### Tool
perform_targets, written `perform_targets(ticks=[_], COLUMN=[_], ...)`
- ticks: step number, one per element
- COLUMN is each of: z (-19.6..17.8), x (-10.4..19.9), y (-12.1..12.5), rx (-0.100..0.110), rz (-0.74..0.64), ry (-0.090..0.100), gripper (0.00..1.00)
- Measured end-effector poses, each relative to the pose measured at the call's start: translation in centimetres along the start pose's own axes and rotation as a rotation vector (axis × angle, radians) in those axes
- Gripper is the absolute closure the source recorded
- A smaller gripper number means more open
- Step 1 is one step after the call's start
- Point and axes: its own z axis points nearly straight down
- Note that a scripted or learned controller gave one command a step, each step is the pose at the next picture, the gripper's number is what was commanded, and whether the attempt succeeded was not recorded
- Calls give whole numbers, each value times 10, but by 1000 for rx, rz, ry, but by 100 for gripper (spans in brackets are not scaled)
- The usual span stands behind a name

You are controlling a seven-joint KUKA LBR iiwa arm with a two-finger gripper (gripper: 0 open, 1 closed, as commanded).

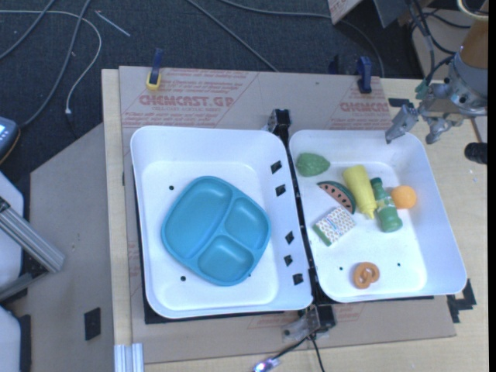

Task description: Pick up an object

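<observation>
A blue divided plate (216, 230) fills the left bin (147, 208). In the right bin (434, 231), a yellow bottle (359, 190) lies centrally, long axis running up-down, slightly tilted. The gripper (418, 130) hangs spread wide above the bin's far corner, holding nothing.

Even, bright overhead light, soft faint shadows cast inside the white bins (232, 142), mild glare on their rims, slight softness throughout, dark floor dimly lit beyond the desk (232, 91).

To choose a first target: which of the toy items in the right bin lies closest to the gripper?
The orange ball is about closest to the gripper, at the right end of the cluster; the pretzel lies farthest.
</observation>
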Motion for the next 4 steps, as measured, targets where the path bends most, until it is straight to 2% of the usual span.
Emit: perform_targets(ticks=[1, 3, 4], z=[-8, 108, 135], x=[1, 10, 11], y=[2, -1, -1], rx=[-13, -6, -8], rz=[-3, -5, -5], ry=[-3, -1, -2], gripper=[0, 0, 0])
